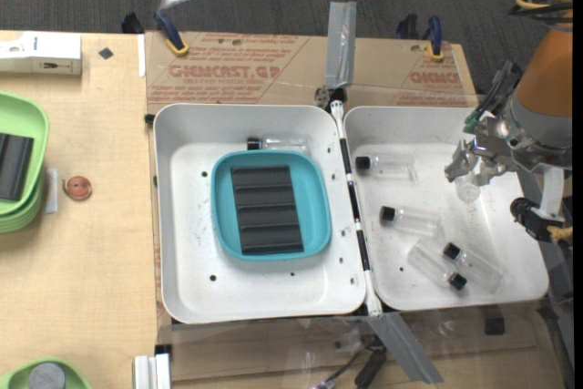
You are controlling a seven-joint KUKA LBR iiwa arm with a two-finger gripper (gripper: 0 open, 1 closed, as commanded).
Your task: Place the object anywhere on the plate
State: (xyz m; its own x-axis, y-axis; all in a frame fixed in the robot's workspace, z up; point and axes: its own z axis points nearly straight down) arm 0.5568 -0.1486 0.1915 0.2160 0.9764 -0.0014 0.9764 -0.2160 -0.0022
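Vials: several clear vials with black caps lie flat in the right bin (510,282). One vial (387,164) is at 10 o'clock in that bin, a second vial (408,219) is near the middle, and two more (469,264), (435,269) lie close together at 6 o'clock. One more vial (273,143) lies in the left bin, just beyond the far edge of the plate.
Plate: a teal plate (271,205) with rounded corners rests in the middle of the left bin (182,196). A dark ribbed insert (266,209) lies on it. None of the vials touches the plate.
Claw: the gripper (466,179) hangs over the right bin at about 2 o'clock, above the white floor, apart from the vials. Something clear seems to be at its tip, but I cannot tell if it is a vial, and I cannot tell how far the claw is open.
Arm: the grey arm with its orange band (547,73) comes in from 3 o'clock.
Bench: brown cardboard (237,68) lies under the far side of the bins, held with clamps (169,32). At 9 o'clock of the view there is a green tray (27,132) on the wooden table (82,287), and a small round reddish thing (78,188) beside it.
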